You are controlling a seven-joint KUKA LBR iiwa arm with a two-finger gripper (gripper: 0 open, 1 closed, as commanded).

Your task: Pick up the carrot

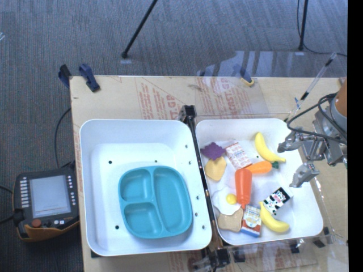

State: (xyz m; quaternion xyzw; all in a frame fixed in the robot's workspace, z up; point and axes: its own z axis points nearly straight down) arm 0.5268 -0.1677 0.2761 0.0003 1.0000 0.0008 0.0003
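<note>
- A teal plastic plate with three compartments (154,201) lies in the left white bin (93,140).
- The small orange toy carrot (262,167) lies in the right white bin (309,217), between an upright orange bottle (243,187) and a yellow toy banana (263,147) farther back.
- The metal claw (297,159) hangs over the bin's right side, spread open, gripping nothing, right of the carrot.

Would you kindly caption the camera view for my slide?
Open gripper poised at the right bin's edge, near the carrot among toy foods; a teal tray in the left bin.
</note>
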